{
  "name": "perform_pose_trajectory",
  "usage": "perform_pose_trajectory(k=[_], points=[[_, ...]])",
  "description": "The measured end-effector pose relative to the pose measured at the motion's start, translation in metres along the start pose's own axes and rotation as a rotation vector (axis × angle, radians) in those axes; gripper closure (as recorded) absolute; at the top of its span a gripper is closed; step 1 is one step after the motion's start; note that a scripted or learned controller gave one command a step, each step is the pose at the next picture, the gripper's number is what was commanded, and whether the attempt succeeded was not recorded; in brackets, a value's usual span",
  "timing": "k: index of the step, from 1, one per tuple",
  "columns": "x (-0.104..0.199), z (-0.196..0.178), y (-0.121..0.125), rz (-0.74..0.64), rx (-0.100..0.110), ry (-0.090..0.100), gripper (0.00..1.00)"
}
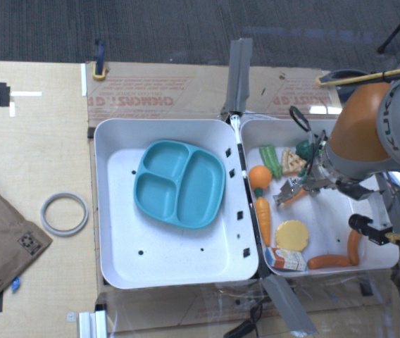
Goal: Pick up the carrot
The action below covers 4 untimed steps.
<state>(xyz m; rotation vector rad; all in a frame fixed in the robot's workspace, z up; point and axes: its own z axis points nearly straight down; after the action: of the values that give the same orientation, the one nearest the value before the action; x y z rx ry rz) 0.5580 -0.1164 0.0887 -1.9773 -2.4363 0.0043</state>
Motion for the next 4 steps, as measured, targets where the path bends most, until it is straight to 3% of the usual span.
perform_pose_trajectory(k=[1,2,3,4], points=[[-0.002,-0.006,0.000,0.004,0.003,-0.001,1.00],[0.052,-0.099,0.008,0.130,0.001,-0.002,1.00],[0.091,-0.125,0.048,0.550,0.003,-0.004,1.00],[0.091,-0.125,0.048,0.551,0.003,-0.004,0.00]])
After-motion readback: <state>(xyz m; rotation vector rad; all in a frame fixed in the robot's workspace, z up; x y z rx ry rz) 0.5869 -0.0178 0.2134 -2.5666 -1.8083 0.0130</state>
